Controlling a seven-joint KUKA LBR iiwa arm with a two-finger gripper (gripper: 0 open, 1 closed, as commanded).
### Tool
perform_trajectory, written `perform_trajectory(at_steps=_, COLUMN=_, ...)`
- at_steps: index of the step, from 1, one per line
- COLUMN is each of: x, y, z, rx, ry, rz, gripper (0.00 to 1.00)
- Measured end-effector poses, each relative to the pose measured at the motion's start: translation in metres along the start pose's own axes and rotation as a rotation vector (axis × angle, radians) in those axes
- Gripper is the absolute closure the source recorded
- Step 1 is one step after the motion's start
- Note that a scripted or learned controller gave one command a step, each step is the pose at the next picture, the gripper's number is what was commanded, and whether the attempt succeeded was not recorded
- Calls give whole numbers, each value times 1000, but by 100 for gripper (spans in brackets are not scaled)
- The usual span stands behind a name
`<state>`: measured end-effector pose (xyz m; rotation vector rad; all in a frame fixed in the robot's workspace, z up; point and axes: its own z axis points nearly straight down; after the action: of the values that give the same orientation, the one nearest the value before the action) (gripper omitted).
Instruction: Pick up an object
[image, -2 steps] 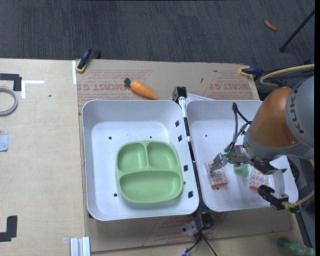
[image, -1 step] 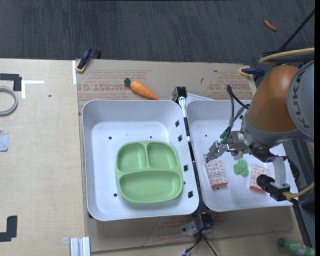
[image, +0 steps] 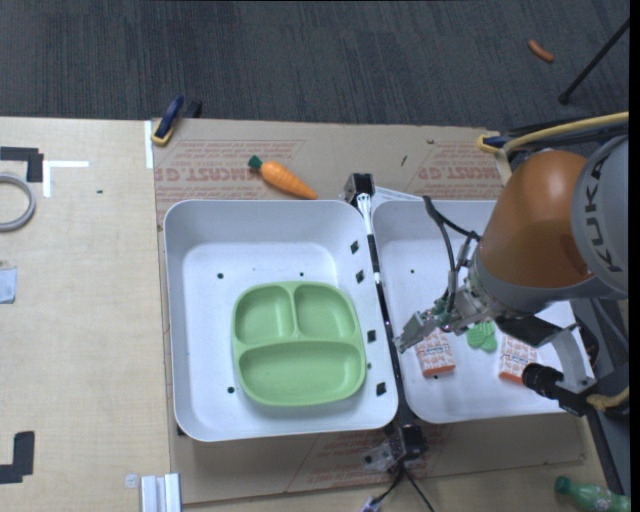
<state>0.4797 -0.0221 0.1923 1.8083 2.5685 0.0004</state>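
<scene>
Carton (image: 436, 354) is lying in the right bin (image: 420, 395), near its left wall: small, white and orange, flat-ish. Pincer (image: 432, 325) is hanging just above it, tilted left; cannot tell how open, nothing seen held. A green piece (image: 483, 337) is sitting just right, a second carton (image: 515, 358) further right. Judgement: centring over the carton, avoiding the green piece, should be helping. Green plate (image: 298, 343) is sitting in the left bin (image: 190, 330).
</scene>
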Motion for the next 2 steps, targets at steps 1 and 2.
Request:
perform_trajectory(at_steps=1, x=0, y=0, z=0, rx=0, ry=0, rz=0, gripper=0)
perform_trajectory(at_steps=2, x=-72, y=-28, z=95, rx=-1, ry=-1, rz=-150, gripper=0)
